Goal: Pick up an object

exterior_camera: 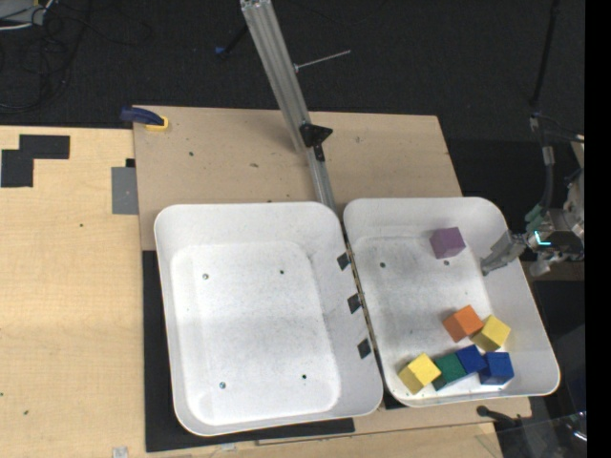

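The bench (239, 160) carries two white bins side by side. The left bin (253, 318) shows bare floor. The right bin (434, 227) holds seven blocks, any of which could be the one to pick. A purple block (447, 242) sits alone near the far wall. The other six crowd the near right corner: an orange block (463, 322), two yellow blocks, one (495, 333) just beside the orange and one (419, 373) nearest the bin's front, a green block (449, 371) touching that front yellow one, and two blue blocks (472, 357) (498, 367) side by side.

The gripper (496, 255) hangs over the right bin's right rim, near the purple block but apart from it. Nothing shows between its fingers; whether they are spread or pressed together I cannot tell.

No readable writing shows.
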`<control>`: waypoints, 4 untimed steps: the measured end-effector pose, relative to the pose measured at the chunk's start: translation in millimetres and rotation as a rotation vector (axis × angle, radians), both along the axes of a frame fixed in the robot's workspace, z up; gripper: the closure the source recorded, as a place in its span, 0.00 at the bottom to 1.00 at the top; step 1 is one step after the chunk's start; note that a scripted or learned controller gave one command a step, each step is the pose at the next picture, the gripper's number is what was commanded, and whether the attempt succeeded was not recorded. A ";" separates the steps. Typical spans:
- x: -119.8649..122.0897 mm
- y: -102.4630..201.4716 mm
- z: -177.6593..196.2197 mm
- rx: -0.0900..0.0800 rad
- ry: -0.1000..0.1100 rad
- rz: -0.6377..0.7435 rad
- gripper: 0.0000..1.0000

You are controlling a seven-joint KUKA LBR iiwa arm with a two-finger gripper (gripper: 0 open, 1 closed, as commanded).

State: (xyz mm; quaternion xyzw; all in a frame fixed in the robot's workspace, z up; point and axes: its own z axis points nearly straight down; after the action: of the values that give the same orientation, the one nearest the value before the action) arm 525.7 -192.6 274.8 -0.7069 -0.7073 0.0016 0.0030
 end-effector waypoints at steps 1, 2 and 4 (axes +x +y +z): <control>0.5 -0.4 1.8 -0.001 -0.004 -0.002 0.00; -2.0 1.6 -41.9 0.000 0.001 0.000 0.00; -8.8 11.8 -157.0 0.002 0.002 -0.004 0.00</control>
State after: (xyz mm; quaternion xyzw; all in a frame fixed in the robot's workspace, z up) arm 516.9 -180.8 117.8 -0.7082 -0.7059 0.0017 0.0043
